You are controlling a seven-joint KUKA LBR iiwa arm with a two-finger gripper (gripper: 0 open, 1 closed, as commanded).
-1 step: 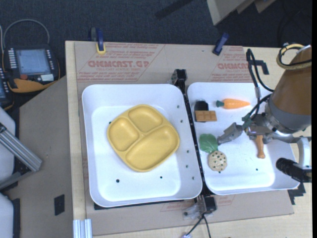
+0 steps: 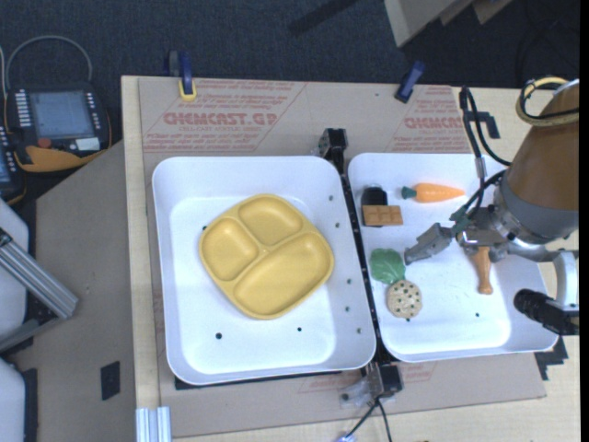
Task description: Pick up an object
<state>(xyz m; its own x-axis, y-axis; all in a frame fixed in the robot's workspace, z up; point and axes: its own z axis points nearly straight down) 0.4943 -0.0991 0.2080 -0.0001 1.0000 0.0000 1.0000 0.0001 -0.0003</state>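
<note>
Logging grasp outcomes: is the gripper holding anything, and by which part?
Nothing held: the gripper hangs open above the right bin, beside the green leaf.

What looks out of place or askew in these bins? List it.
Nothing stands out. The yellow divided plate sits turned at an angle in the left bin; the carrot, cookie and green leaf lie loosely scattered in the right bin, undamaged.

A robotics lab; a cardboard-topped bench (image 2: 276, 109) clamped at its edge, a teach pendant (image 2: 57, 122) on the dark carpet, loose cables (image 2: 474, 127), aluminium framing (image 2: 32, 274).
</note>
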